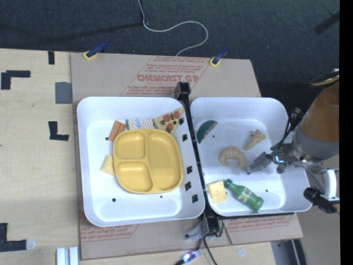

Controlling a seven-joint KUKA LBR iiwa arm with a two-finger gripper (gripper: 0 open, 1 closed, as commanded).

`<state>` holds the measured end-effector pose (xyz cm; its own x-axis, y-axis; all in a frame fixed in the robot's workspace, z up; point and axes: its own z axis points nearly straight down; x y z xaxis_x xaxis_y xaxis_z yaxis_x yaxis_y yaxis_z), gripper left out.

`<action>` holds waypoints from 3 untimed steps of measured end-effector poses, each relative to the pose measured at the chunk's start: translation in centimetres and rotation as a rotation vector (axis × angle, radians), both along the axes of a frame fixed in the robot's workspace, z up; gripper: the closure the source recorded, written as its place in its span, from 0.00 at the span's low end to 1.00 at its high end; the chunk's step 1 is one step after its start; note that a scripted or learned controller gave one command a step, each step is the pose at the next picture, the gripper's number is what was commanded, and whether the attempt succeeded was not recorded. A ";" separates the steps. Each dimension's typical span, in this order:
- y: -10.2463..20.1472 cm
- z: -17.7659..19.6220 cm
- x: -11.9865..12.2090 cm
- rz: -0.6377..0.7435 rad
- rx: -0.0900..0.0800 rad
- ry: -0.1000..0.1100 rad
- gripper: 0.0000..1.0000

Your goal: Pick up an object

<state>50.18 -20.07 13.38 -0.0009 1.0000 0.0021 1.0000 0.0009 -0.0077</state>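
1. At the near edge of the right bin, a green bottle lies on its side, its neck pointing toward the divider, with a yellow cheese-like block just beside its cap end.
2. A little farther in, the gripper reaches in from the right, low over the bin floor. Its dark fingers point left toward the croissant, and the tip is just beside that pastry. Nothing can be seen between the fingers, and whether they are apart or together cannot be told from this slant.
3. Behind the gripper, the grey arm with its orange band stands over the bin's right rim.
4. Farther back in the same bin, a pale bread piece lies apart from the croissant, and a dark green wedge rests near the divider.
5. In the left bin, a yellow divided tray with 3 compartments takes up the middle.
6. Beyond the tray, an orange piece and a pizza slice lie along the far wall.
7. Both bins sit on a cardboard sheet, held by 2 clips at its far edge.
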 end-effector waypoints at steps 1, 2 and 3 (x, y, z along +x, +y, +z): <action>0.1 -5.2 0.0 0.001 -0.004 -0.007 0.00; 0.0 -3.9 0.1 0.000 -0.004 -0.009 1.00; 0.4 0.4 0.6 0.001 -0.002 -0.010 1.00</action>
<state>50.73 -19.68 13.81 -0.0021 1.0000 -0.0001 1.0000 0.0021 0.0018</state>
